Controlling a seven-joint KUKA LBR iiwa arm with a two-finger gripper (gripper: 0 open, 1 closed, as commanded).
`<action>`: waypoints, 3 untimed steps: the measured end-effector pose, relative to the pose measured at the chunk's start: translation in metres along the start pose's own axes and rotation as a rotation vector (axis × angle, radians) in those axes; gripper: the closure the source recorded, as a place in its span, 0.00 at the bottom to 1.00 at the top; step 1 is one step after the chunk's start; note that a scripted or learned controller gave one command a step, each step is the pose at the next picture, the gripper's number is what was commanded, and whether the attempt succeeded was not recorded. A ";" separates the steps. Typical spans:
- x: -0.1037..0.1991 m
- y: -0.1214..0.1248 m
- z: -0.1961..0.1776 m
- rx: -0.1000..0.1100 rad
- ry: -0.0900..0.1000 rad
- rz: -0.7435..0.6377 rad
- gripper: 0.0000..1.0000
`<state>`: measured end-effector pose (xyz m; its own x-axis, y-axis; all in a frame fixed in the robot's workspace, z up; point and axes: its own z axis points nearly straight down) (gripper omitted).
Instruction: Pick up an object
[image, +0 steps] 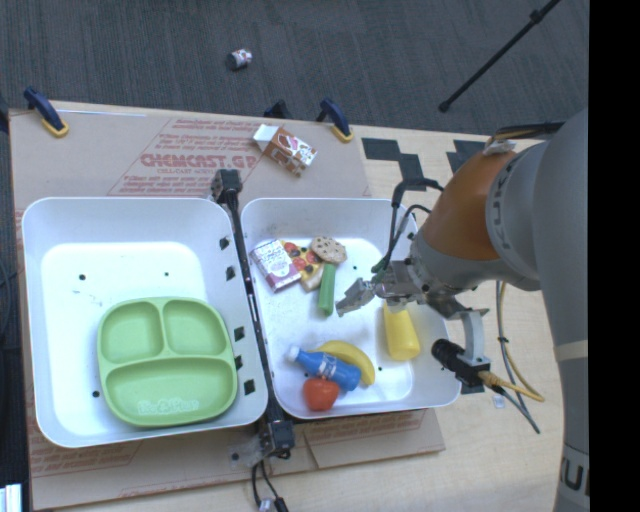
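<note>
The gripper (356, 297) hangs low in the right bin (300, 213), fingers parted and grasping nothing, just beside the green stick (327, 288) and the yellow bottle (401, 333); this looks like the approach; next it needs to settle over one item; banana (352, 357), tomato (321, 394), cookie (326, 249) crowd close.

i read this as a robot lab: cardboard-topped bench (400, 160) held by blue clamps (46, 112), two white bins (60, 215), loose cables (520, 385), grey carpet (350, 50).
</note>
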<state>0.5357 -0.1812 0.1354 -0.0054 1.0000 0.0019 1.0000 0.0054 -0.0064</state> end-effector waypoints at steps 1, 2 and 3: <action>-0.006 -0.037 0.027 -0.018 0.004 -0.011 0.00; -0.008 -0.039 0.019 -0.012 0.001 -0.012 1.00; 0.023 -0.053 -0.080 -0.007 -0.002 0.000 1.00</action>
